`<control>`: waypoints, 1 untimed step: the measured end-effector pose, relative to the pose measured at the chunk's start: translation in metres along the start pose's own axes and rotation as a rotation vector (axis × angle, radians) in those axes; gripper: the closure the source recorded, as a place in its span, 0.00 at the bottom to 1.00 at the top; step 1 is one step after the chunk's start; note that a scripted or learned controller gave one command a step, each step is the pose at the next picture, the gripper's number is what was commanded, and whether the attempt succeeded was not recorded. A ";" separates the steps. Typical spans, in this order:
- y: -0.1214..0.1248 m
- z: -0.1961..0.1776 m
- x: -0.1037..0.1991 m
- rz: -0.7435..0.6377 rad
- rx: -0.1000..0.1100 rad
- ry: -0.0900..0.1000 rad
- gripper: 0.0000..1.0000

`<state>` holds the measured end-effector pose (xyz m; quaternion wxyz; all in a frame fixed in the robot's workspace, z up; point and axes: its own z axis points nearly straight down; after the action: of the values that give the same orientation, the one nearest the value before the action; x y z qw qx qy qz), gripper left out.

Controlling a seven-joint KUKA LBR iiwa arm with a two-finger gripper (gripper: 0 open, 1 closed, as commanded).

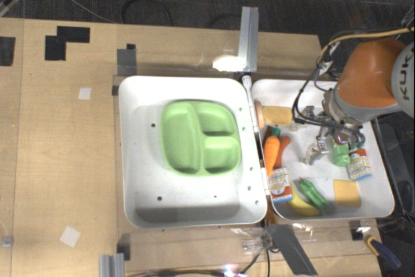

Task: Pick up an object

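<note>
Small green object (340,155) in the right bin (388,194), directly beneath the gripper (329,151); whether the fingers are spread or closed on it cannot be told from this angle. Just right of it lies a small patterned packet (358,167). Nearer, a yellow block (347,192) sits close to the front wall. To the left, along the bin's left side: a toy carrot (272,150), a printed carton (279,181), a green pod (310,194) on a yellow piece (301,206), and at the far end a tan bread-like item (276,115). The left bin (139,198) holds a green divided plate (198,137).
</note>
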<state>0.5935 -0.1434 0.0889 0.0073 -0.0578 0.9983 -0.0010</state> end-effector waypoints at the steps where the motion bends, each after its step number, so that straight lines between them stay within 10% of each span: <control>1: 0.050 0.000 -0.021 -0.092 0.000 -0.001 0.00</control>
<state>0.6086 -0.0918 0.0890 0.0077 -0.1035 0.9946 -0.0011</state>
